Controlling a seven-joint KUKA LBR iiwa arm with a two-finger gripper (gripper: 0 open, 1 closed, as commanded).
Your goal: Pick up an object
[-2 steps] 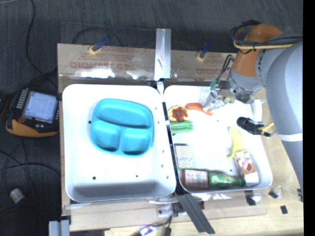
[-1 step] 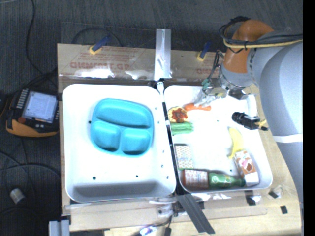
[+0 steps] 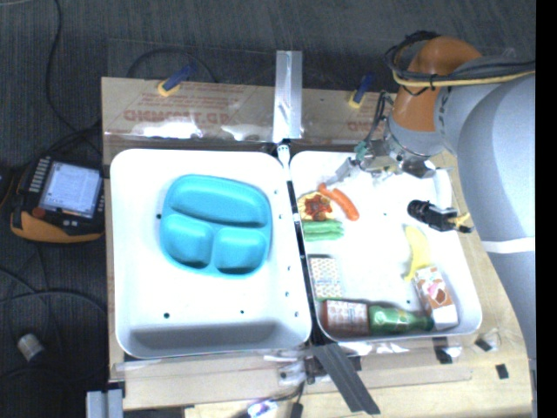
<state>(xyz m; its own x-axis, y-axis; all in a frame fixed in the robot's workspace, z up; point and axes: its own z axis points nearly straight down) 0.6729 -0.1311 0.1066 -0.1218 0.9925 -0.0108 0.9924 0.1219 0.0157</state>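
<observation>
My gripper [image 3: 376,160] hangs over the back edge of the right bin [image 3: 383,233], under the orange-banded wrist. Just left of and in front of it lies an orange carrot-like piece [image 3: 341,202], beside a small red-and-yellow food toy [image 3: 315,205] and a green piece [image 3: 322,229]. Further forward are a patterned small box [image 3: 325,277], a yellow banana [image 3: 418,251], a small carton [image 3: 435,291] and a bottle with a green neck [image 3: 374,318] lying on its side. Nothing shows in the gripper's grasp.
The left bin [image 3: 139,303] holds a blue divided plate [image 3: 215,223]. The grey arm covers the right bin's far right corner. A metal divider [image 3: 296,233] runs between the bins. A handheld device [image 3: 63,197] lies off the bench at left.
</observation>
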